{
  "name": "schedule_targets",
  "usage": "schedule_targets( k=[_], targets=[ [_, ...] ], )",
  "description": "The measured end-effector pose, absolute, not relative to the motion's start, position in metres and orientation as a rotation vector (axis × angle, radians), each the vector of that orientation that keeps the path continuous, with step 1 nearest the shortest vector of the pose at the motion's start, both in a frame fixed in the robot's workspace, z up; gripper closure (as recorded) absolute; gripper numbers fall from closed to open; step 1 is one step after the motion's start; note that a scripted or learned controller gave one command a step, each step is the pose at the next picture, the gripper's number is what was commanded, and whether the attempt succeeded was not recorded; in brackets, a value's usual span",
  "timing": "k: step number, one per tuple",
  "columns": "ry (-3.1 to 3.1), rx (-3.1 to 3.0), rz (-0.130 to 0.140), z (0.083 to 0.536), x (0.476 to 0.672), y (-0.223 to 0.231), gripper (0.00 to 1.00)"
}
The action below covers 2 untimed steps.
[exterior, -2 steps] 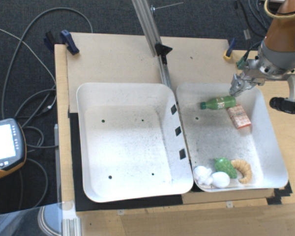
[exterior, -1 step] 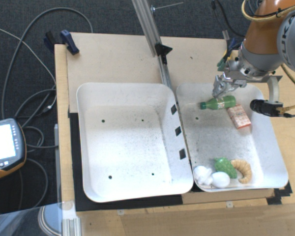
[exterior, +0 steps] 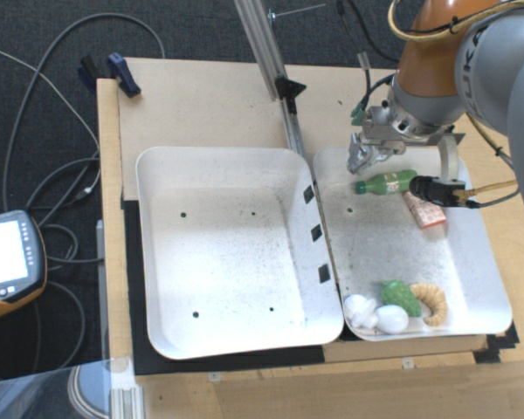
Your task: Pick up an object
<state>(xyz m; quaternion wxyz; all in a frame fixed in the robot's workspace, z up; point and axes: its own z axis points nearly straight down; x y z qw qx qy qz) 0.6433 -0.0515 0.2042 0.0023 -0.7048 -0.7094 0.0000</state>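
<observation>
while the grey arm with its orange band reaches in from the right, the metal two-finger gripper (exterior: 364, 157) hangs over the far end of the right-hand shallow white bin (exterior: 472, 269), close to the divide between the two bins. whether it is spread or drawn together cannot be told from this slanted overhead view, and nothing is seen held in it.

just below and slightly to the right of the gripper lies a small green plastic bottle with a pale label (exterior: 386, 182), on its side on the bin floor. its long axis runs roughly left to right, crosswise to the bin's length, with one end almost under the gripper and the other pointing away to the right. that makes it the nearest candidate for a pick; a short drop toward it, closing across its narrow width, looks like what the move calls for.

further right of the bottle, a small red-and-white packet (exterior: 425, 210) lies near it, beside a black fitting on the arm. well away from the gripper, at the near end of the same bin, sits a cluster: white rounded pieces (exterior: 375, 314), a green leafy toy (exterior: 401, 295) and a tan curved pastry-like item (exterior: 431, 302).

the left-hand white bin (exterior: 157, 173) sits alongside on the table (exterior: 201, 94).
</observation>
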Motion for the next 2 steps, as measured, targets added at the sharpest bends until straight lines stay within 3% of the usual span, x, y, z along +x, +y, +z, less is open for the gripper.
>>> schedule_targets(
  k=[2],
  targets=[
    [-2.23, -2.212, -0.007, 0.217, 0.644, 0.059, 1.0]
  ],
)
